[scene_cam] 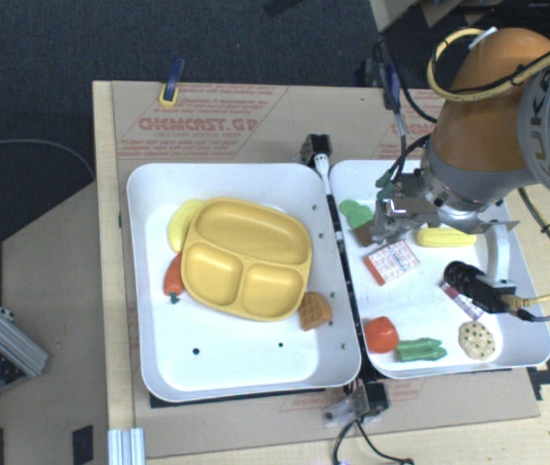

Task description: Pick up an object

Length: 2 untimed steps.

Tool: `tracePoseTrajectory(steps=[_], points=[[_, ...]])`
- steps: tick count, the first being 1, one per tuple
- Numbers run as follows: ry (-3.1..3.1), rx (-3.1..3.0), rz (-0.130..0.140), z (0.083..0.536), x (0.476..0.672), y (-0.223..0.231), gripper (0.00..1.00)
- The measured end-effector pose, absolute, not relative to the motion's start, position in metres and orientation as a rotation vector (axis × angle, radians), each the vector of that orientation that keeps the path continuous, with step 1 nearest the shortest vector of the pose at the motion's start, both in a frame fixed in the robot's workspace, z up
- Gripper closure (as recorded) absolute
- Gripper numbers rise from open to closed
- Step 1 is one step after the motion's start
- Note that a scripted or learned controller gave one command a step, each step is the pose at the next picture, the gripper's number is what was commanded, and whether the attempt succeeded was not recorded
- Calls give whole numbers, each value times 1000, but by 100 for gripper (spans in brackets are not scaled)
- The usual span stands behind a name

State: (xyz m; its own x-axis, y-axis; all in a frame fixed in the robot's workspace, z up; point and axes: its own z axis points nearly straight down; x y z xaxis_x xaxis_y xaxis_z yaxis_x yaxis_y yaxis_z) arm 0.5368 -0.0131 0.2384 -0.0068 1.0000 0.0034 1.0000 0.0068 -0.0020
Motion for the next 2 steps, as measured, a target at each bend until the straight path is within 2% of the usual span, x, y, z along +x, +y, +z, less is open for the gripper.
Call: tracePoseTrajectory(steps=[1, 2], points=[[-2224, -2212, 3, 219, 523, 38, 100], [-2226, -2216, -2, 233, 510, 71, 100]])
